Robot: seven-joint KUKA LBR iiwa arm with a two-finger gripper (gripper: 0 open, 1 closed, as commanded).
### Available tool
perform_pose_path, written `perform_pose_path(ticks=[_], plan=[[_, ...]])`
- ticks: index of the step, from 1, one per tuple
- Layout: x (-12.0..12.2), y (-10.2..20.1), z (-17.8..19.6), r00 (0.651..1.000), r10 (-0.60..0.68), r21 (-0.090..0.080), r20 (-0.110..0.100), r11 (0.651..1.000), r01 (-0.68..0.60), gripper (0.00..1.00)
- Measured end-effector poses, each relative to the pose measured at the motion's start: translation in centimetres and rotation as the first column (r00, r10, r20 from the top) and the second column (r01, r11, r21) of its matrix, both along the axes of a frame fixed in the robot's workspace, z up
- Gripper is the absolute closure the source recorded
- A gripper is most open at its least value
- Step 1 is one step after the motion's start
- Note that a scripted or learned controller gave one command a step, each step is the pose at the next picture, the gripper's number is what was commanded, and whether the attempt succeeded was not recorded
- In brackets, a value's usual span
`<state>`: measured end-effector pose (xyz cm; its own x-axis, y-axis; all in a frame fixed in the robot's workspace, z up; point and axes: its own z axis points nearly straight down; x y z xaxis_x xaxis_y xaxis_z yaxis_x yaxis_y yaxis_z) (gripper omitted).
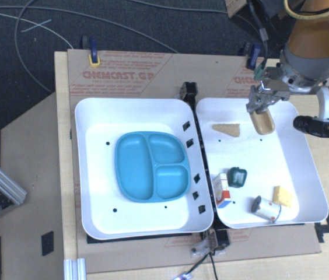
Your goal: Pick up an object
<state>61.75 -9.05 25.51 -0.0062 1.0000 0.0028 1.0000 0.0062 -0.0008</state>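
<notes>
Grey cylinder [265, 209], gripper [261, 107] far above

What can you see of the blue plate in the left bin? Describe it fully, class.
The blue plate is a light blue, smooth, plastic-looking tray with rounded corners and three compartments: one long, two smaller. It lies flat, right side up, near the middle of the left bin, slightly turned. Nothing lies in it.

A blue divided plate [152, 166] lies in the left bin [88, 156]; grey cables [48, 22] cross the dark floor
</notes>
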Motion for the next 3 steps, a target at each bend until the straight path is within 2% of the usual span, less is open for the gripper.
perform_pose_path(ticks=[1,2,3], plan=[[-1.5,5.4,-1.5,1.0,0.0,0.001,-0.004,1.0,0.0,1.0],[-2.0,10.8,-1.0,1.0,0.0,0.0,-0.001,1.0,0.0,1.0],[-2.2,15.1,-2.8,1.0,-0.001,-0.001,-0.004,1.0,0.001,1.0]])
